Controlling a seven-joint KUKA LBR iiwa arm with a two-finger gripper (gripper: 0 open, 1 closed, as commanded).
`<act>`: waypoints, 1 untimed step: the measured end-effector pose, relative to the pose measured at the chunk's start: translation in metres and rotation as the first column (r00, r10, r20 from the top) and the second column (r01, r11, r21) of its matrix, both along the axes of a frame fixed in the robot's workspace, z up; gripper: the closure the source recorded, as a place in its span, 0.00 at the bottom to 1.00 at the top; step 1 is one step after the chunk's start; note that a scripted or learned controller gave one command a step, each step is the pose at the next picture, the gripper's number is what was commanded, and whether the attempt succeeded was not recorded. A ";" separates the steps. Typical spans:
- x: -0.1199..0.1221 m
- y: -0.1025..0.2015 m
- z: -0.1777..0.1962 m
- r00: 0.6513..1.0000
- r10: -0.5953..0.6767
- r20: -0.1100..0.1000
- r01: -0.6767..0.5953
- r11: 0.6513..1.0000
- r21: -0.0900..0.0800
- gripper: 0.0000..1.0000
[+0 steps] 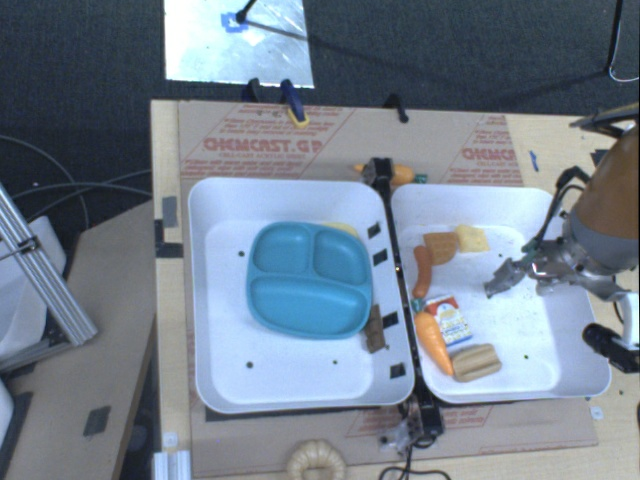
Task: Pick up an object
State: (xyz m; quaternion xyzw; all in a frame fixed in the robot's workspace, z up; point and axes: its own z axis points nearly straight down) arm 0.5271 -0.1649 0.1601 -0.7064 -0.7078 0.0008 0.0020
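The gripper hovers low over the right bin, its fingers spread and holding nothing. Just beyond its tip lie the small carton and the hot dog, with the toast slice and the yellow cheese wedge up and to the side. A little farther sit the carrot and the bread roll. Well away, across the divider, the blue divided plate rests in the left bin on the surface.
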 end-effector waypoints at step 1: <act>0.000 -0.006 -0.044 1.000 -0.001 0.001 0.001 1.000 -0.001 0.00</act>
